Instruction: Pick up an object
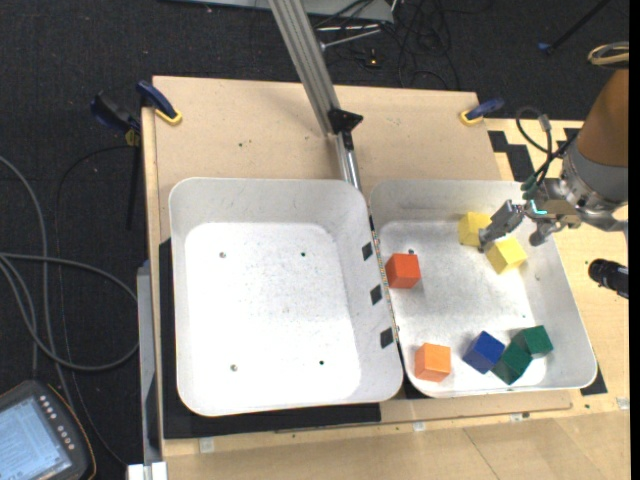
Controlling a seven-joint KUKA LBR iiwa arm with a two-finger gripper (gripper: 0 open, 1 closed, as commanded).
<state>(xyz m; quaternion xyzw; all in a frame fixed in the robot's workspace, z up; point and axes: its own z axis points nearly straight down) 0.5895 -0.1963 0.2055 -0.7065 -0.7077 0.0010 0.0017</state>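
Note:
The right bin (450, 208) holds several blocks. Two yellow blocks lie near its far right, one (472, 229) just behind the other (508, 255). A red-orange block (402, 269) sits by the bin's left wall. Along the near side lie an orange block (432, 361), a blue block (486, 351) and two dark green blocks (514, 361) (538, 340). My gripper (519, 235) hangs over the two yellow blocks, open. One finger (497, 230) lies between the yellow blocks in the view, the other finger (546, 229) to their right. Nothing is held between them.
The left bin (200, 208) adjoins the right one, with black clips along the shared rim (378, 293). A metal pole (312, 68) slants in from the back. Clamps sit at the bench's back corners (160, 103) (480, 111). Cables lie on the floor to the left.

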